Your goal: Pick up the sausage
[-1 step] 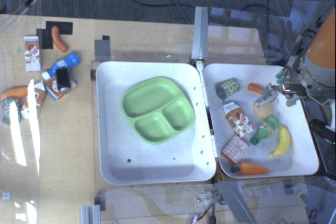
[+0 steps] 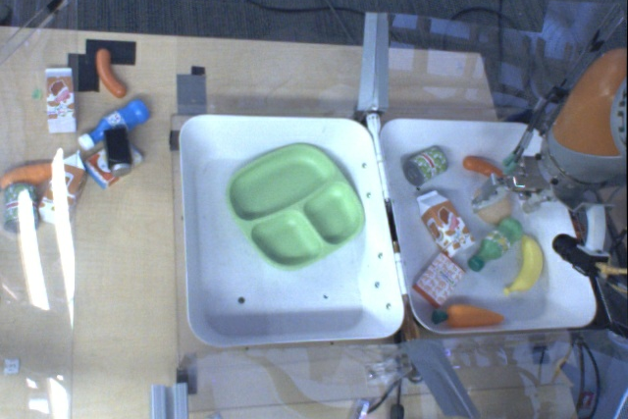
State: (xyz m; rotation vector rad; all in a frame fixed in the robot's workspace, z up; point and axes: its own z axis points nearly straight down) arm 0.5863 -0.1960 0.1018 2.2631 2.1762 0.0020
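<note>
Gripper (image 2: 518,174) just beside sausage (image 2: 482,166) in right bin (image 2: 392,211)

A small orange-red sausage (image 2: 482,166) lies flat near the right bin's far wall

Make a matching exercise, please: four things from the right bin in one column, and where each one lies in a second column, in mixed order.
Things:
1. small green-labelled can
2. yellow toy banana
3. orange toy carrot
4. green plastic divided plate

Places:
a. near the front edge of the right white bin
b. in the left white bin
c. back left part of the right bin
d. right side of the right bin, by a small green bottle

Pairs: 1-c, 2-d, 3-a, 4-b
</note>
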